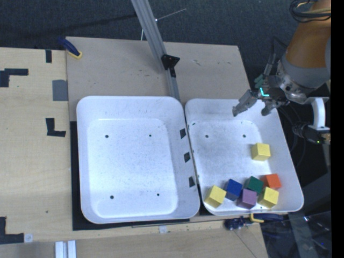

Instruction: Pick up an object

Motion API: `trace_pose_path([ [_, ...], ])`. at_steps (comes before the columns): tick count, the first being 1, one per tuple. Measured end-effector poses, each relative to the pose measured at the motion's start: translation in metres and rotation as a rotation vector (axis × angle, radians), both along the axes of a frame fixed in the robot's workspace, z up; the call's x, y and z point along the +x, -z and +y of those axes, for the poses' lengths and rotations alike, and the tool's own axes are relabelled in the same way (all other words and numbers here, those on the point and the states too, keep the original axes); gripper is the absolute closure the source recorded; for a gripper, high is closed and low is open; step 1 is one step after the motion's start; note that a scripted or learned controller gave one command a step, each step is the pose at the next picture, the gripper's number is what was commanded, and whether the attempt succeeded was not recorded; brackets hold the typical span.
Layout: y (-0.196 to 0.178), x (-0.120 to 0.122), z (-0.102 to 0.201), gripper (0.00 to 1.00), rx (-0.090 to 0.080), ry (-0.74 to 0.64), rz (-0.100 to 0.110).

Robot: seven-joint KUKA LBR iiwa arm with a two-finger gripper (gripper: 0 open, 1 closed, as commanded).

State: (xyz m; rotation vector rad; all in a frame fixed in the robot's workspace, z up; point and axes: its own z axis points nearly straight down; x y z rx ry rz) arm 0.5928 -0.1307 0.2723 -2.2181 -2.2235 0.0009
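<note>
My gripper (251, 108) hangs over the far right corner of the right bin (215, 117), open, its two fingers spread with nothing between them. Below it in the same bin lies a lone yellow cube (261, 151). Along the bin's near edge sits a cluster: a yellow cube (216, 196), a blue cube (234, 188), a green cube (254, 185), a purple cube (249, 198), an orange cube (272, 181) and another yellow cube (270, 197).
The left bin (129, 160) lies beside the right one. A slanted metal rod (153, 31) with a black clamp (170, 62) runs down to the seam between the bins. The wooden bench (32, 160) extends to the left.
</note>
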Motion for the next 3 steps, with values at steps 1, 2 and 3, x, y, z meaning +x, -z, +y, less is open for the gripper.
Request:
trace_pose_path([
  [1,0.044,-0.003,-0.001,0.00,-0.001,0.001,0.005],
  [2,0.106,-0.007,-0.007,0.00,0.000,0.002,0.007],
  [3,0.154,-0.010,0.001,0.00,0.000,0.001,0.006],
])
